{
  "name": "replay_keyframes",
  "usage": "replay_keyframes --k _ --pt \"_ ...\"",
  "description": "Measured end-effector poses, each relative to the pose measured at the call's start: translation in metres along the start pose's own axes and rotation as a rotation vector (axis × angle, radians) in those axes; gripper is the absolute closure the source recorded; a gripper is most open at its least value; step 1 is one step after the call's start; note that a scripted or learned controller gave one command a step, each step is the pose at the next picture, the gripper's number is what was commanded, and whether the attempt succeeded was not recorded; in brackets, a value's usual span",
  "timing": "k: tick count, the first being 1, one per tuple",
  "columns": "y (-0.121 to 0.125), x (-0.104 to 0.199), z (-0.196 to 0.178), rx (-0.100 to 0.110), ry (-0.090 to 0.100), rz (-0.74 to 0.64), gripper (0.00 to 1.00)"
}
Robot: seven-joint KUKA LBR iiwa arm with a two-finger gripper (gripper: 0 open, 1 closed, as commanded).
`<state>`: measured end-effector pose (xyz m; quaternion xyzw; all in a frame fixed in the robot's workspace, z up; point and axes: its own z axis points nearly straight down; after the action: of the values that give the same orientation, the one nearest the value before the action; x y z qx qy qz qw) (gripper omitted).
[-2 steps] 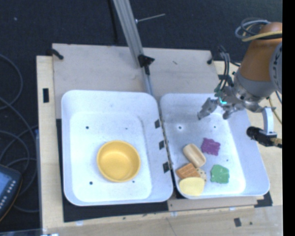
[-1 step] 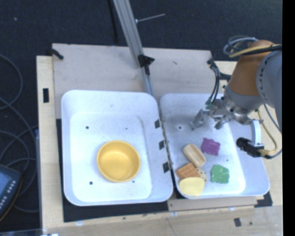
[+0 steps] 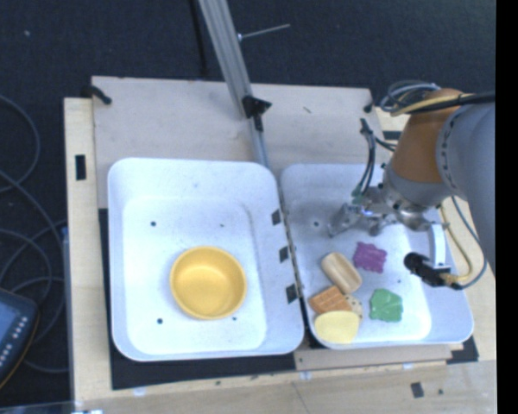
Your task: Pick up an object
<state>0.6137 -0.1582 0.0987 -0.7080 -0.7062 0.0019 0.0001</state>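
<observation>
Gripper (image 3: 363,220) hangs over the right bin (image 3: 315,188); open or not, I cannot tell. Crowded toys, like the purple block (image 3: 370,256), may slip aside.

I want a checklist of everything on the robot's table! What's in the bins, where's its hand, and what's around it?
Surface: wooden bench bearing left bin and right bin, side by side.
Job's things: in the right bin, purple block, green block, tan roll, orange waffle piece, yellow piece.
Clutter: yellow bowl in the left bin.
Gripper: gripper low over the right bin's far part, above the purple block; holds nothing visible.
Cables: wires on the arm; loose cables on the floor at left.
Surroundings: metal pole, tablet at lower left.
</observation>
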Motion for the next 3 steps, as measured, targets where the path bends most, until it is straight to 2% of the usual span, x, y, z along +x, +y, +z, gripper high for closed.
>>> replay_keyframes --k 1,3 --pt "0.002 -0.001 -0.014 -0.007 0.0 0.003 1.0" --pt "0.001 -0.007 -0.102 -0.009 0.002 0.0 1.0"
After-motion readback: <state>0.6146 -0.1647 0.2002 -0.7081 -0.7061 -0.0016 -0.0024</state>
